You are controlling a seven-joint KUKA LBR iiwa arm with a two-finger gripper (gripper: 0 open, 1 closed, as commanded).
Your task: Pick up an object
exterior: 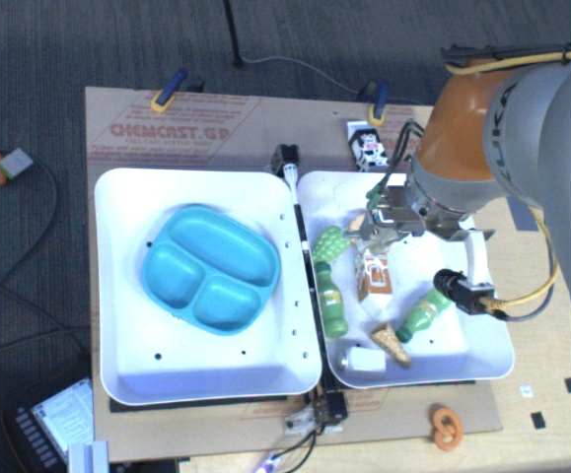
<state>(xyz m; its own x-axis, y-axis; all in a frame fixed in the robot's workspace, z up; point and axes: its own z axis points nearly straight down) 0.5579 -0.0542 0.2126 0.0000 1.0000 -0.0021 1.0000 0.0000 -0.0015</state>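
While the arm hangs over the right bin (482, 363), start at the bottom of the frame, where an orange pretzel-shaped piece (447, 426) lies on the bench outside the bins. Just above it, along the right bin's lower edge, a small white block (367, 360) and a tan cork-like piece (392, 341) sit close together, likely slid there against the wall. A green bottle (424, 314) lies tilted just up and right of them, and a row of green pieces (328, 299) runs along the divider side. Up the middle rests a brown-and-white packet (375, 274), and right above it comes the gripper (384, 227), pointing down at the cluster between the packet and a knobbly green piece (330, 243). Are its fingers wide or narrow? Cannot tell, the wrist housing masks them, and nothing is visibly clamped. Judging by the pose, the packet looks the likely target, since it lies flat and apart from its neighbours. Over in the left bin (117, 353), a blue divided tray (212, 267) sits alone in the centre, well out of the action. Further up, clamps (170, 89) pin the board to the bench.
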